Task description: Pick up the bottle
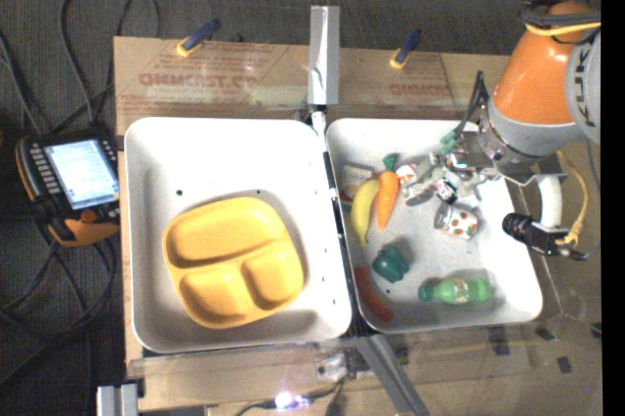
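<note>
The bottle (454, 290) is small and green with a paler middle. It lies on its side near the front wall of the right bin (522, 302). My gripper (445, 180) hangs over the middle of that bin, farther back than the bottle and well apart from it. It is just above a white object with red spots (458, 223). The grey arm with its orange band (542, 77) comes in from the right.
In the right bin, a banana (362, 209) and a carrot (387, 195) lie at the left, with a dark green toy (390, 264) and a red piece (373, 297) nearer the front. A yellow divided plate (234, 258) sits in the left bin (146, 170).
</note>
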{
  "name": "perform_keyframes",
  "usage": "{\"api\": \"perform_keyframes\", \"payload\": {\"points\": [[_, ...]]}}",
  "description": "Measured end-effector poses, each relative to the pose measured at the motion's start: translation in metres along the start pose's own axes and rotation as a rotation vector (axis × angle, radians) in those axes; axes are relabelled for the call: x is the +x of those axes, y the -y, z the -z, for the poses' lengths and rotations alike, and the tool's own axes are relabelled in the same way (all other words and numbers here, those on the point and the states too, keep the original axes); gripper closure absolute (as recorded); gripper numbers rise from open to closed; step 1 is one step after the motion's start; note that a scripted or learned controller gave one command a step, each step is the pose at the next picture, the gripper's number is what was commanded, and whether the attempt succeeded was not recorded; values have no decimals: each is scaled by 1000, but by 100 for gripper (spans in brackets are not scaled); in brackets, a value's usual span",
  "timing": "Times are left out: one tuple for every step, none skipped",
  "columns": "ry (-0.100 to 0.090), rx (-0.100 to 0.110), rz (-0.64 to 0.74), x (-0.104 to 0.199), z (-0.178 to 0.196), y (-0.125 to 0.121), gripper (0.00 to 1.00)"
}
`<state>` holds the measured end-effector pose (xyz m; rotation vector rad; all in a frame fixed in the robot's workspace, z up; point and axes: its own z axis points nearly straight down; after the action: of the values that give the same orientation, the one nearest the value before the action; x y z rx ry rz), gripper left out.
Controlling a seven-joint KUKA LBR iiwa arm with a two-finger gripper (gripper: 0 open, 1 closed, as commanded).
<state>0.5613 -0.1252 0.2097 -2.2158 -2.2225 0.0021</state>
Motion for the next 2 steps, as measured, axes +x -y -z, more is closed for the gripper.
{"api": "perform_keyframes", "payload": {"points": [[-1, 2, 78, 4, -109, 74, 0], [-4, 6, 78, 5, -101, 75, 100]]}}
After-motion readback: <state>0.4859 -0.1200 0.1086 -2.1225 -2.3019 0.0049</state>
